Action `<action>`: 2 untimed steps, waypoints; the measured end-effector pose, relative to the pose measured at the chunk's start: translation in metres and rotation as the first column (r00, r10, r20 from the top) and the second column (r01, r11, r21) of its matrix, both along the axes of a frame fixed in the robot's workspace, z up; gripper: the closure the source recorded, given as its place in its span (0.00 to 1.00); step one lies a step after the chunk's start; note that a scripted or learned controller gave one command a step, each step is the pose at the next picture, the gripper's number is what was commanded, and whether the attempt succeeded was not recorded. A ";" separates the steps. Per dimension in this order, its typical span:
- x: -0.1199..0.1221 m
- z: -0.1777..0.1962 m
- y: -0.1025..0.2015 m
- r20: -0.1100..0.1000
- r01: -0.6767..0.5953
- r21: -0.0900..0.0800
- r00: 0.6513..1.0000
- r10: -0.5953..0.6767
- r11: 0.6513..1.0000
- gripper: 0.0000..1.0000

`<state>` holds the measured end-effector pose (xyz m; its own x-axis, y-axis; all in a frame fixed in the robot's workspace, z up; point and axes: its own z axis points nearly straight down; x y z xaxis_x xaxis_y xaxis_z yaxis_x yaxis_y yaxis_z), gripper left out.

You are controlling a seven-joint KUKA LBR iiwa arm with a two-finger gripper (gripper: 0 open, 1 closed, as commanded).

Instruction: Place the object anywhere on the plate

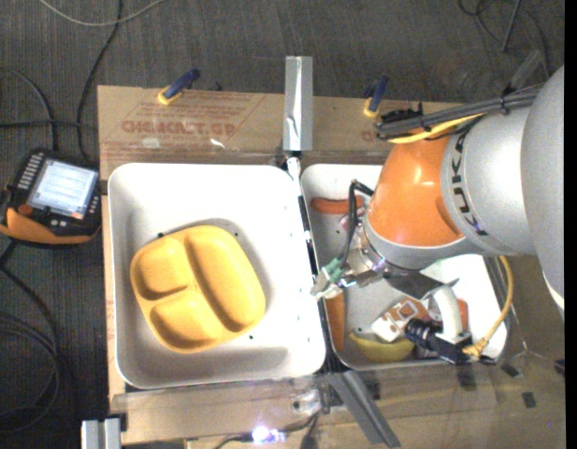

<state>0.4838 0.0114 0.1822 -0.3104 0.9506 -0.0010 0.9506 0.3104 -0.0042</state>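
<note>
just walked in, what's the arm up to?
The KUKA arm is reaching down into the right bin, among a small pile of objects near its front edge. The yellow divided plate sits in the left bin with nothing on it. Whether the arm has grabbed anything can't be told from this angle.

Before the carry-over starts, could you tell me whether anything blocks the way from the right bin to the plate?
Only the two bins' adjoining walls lie between. The plate sits open in the left bin, nothing on it. The pincer hangs at the right bin's left edge.
</note>
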 end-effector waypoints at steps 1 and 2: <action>0.000 0.000 0.016 -0.001 -0.222 0.002 0.975 0.222 0.975 1.00; 0.026 0.034 0.047 0.002 -0.263 0.001 0.965 0.263 0.965 1.00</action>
<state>0.5097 0.0582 0.2159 -0.5492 0.8357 -0.0006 0.8357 0.5492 -0.0018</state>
